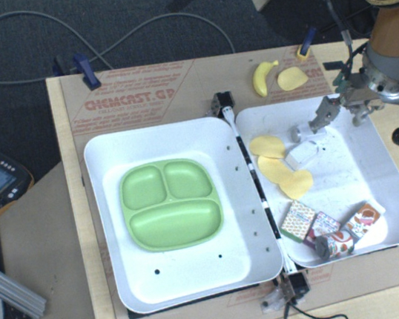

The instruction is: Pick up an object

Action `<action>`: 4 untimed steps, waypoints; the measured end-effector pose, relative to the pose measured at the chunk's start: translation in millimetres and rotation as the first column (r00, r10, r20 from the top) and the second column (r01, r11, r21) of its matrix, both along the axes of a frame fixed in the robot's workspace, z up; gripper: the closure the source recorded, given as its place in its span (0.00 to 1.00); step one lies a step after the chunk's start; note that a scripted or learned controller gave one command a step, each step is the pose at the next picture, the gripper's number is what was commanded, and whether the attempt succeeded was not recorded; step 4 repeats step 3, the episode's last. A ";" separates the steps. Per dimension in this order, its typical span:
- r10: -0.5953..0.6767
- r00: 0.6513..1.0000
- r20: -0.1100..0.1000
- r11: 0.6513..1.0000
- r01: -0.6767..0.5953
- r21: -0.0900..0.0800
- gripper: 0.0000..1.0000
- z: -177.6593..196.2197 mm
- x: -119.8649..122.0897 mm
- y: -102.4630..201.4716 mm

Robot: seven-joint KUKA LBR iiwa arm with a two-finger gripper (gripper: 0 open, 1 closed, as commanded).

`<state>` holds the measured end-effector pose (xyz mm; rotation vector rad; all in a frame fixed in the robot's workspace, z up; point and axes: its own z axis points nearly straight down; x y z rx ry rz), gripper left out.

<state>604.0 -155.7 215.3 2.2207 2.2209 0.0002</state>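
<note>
Bright, even overhead light (soft shadows), mildly blurry.

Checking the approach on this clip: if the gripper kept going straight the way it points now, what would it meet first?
The gripper points down and left into the right bin. First in that line looks to be the small white block, beside the yellow pieces, though depth is hard to judge from this slant.

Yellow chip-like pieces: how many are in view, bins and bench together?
4, perhaps more hidden beneath. Three overlap at the right bin's left side: top, middle, bottom. One lies on the bench behind that bin, beside the toy banana.
</note>
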 end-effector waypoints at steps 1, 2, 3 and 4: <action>0.001 1.000 -0.002 1.000 -0.001 0.001 0.00 -87.7 -12.1 38.0; -0.001 1.000 -0.002 1.000 0.001 0.001 0.00 -131.2 -43.9 58.6; -0.001 1.000 0.000 1.000 0.001 0.001 1.00 -120.9 -43.2 58.7; -0.001 1.000 0.000 1.000 0.001 0.001 1.00 -120.9 -43.2 58.7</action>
